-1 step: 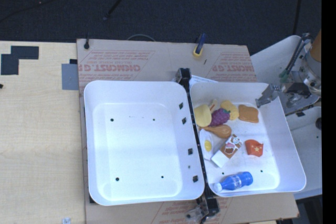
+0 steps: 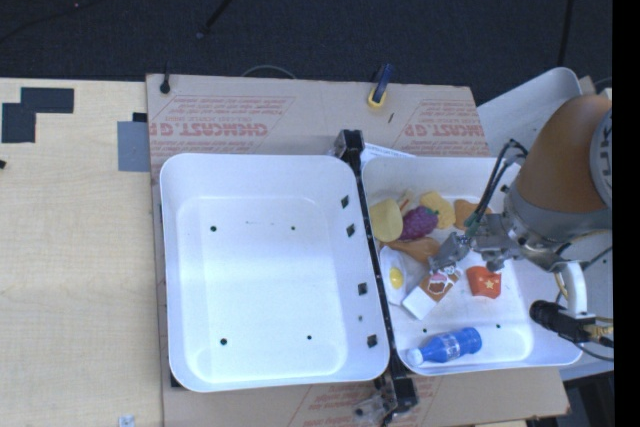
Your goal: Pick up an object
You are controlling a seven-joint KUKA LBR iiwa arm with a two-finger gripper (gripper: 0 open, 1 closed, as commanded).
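Your gripper [image 2: 452, 257] sits low inside the right-hand shallow white bin [image 2: 540, 347], at the end of the grey arm with the orange band [image 2: 565, 160] that comes in from the right. You cannot tell from this view whether it is apart or together, and nothing is visibly clamped in it. Its tip hangs over the middle of the object pile, just above a small brown-and-white carton [image 2: 437, 286] that lies tilted on the bin floor.

Just to the right of that carton you have a small red box with a yellow mark [image 2: 485, 283]. To the left of the gripper lie a purple bunch of toy grapes [image 2: 420, 221] and a yellow rounded toy fruit [image 2: 386, 219], touching each other near the divider. Further back sits another yellow piece [image 2: 437, 205] with an orange piece [image 2: 465, 211] beside it. A blue plastic bottle with a white cap [image 2: 446, 346] lies on its side near the bin's front wall, well apart from the gripper.

The left-hand shallow white bin [image 2: 180, 215] stands beside it on the cardboard-covered worktop [image 2: 250, 120].
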